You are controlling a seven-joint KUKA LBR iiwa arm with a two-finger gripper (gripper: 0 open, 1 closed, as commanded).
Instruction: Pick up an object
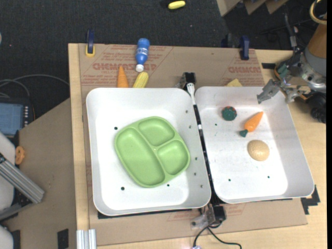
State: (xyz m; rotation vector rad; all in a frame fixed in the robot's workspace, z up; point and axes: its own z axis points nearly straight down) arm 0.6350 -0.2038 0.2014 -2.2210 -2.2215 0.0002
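Dark carpet surrounds your bench (46, 139), where two shallow white bins sit side by side on a cardboard sheet (171, 56). In the right bin (280, 183) you have three loose things to pick from: a toy carrot (252, 122) lying at a slant, a small dark green and red piece (229, 113) just to its left, and a tan rounded lump (258, 150) below the carrot, near but apart from it. All three rest on the bin floor in its upper half. Your gripper (269, 93) hangs over the bin's upper right corner, well clear of them and holding nothing; you cannot tell from this angle how its fingers stand. Moving outward, the left bin (98, 108) carries a green three-compartment plate (152, 150). Behind that bin, on the cardboard, lie a blue and white bottle (141, 54), a second small orange carrot (122, 77) and a yellow corn cob (140, 79).
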